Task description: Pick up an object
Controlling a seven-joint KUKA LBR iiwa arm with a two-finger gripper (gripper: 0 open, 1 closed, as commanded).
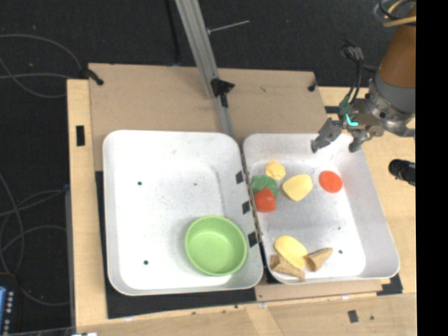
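Where right bin holds them, 2 glossy yellow lumps.

A pale wooden tabletop sits on a dark floor strewn with thin cables. A brown board covers its far part, left of the gripper. A grey metal rail slants up beyond, well left of it. The light is even.
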